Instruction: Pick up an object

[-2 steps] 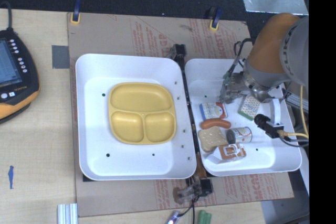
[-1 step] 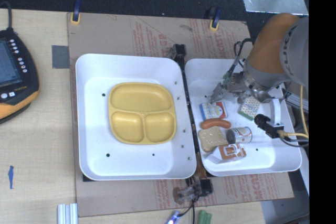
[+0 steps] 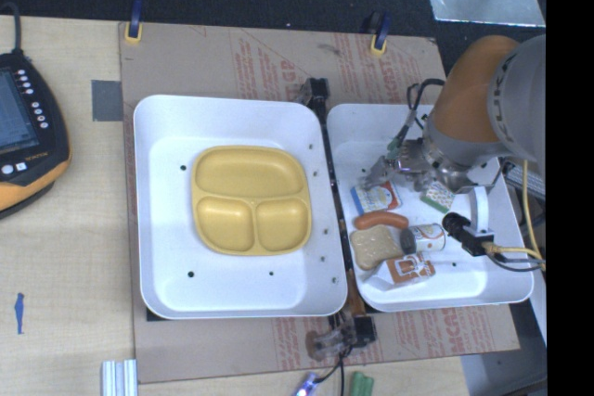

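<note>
The right bin holds several small items. Among them are a white and blue packet, a reddish sausage and a tan slice of bread. A small white and red can, an orange snack packet and a green and white packet lie there too. My gripper is low over the bin's upper middle, just above the white and blue packet. I see nothing held in it. The grey arm with its orange band hides the bin's upper right part.
The left bin holds a yellow divided plate. A black and orange handheld pendant lies at the far left of the bench. Clamps sit at the cardboard sheet's top edge. A cable and black plug hang beside the arm.
</note>
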Tool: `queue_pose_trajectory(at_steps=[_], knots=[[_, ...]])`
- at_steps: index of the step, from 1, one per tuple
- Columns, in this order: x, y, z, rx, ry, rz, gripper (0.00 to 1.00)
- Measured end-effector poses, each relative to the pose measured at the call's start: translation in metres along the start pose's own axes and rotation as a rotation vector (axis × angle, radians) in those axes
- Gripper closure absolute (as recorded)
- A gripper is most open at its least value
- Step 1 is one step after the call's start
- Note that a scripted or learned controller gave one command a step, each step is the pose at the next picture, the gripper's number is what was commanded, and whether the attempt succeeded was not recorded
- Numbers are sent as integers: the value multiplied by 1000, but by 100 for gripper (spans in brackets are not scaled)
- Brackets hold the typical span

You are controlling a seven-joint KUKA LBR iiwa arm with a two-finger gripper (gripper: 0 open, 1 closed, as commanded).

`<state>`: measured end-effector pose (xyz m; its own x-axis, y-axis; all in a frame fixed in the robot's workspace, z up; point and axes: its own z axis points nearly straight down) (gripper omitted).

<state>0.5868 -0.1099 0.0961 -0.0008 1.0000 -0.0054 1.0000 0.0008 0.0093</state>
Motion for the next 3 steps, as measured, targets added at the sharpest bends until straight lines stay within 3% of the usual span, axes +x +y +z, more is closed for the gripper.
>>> queue_pose_trajectory(at_steps=[1,2,3], knots=[[1,0,-10,2,2,-1,100],[1,0,-10,3,2,-3,0],[-1,0,-20,4,1,-2,100]])
